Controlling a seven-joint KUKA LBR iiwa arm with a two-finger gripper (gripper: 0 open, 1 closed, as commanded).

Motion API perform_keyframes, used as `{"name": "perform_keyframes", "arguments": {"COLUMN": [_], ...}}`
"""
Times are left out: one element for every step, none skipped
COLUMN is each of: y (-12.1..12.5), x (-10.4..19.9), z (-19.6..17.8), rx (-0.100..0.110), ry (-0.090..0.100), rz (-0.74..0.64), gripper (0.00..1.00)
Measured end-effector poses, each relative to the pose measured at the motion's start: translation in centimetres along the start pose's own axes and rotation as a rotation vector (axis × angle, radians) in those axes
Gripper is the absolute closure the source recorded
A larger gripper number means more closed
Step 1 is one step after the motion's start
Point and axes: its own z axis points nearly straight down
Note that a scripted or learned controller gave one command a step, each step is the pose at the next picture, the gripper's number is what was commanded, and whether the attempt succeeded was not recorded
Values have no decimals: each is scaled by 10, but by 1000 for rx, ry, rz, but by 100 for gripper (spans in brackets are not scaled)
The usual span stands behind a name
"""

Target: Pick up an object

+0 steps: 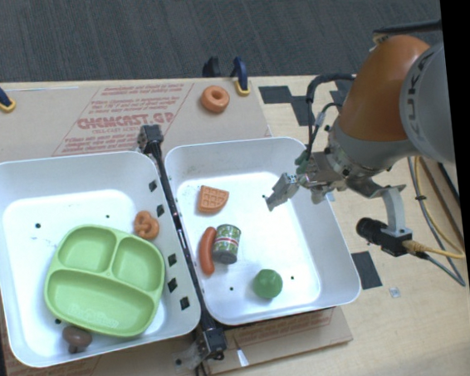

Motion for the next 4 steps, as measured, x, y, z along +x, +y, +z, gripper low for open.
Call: {"name": "perform_keyframes", "arguments": {"y": [-61, -26, -61, -60], "x": [-11, -9, -45, -46], "z": [141, 98, 141, 131], "rx": [0, -2, 0, 0], "ry": [0, 0, 0, -2], "rz": [-1, 0, -1, -7], "gripper": [0, 0, 0, 100]}}
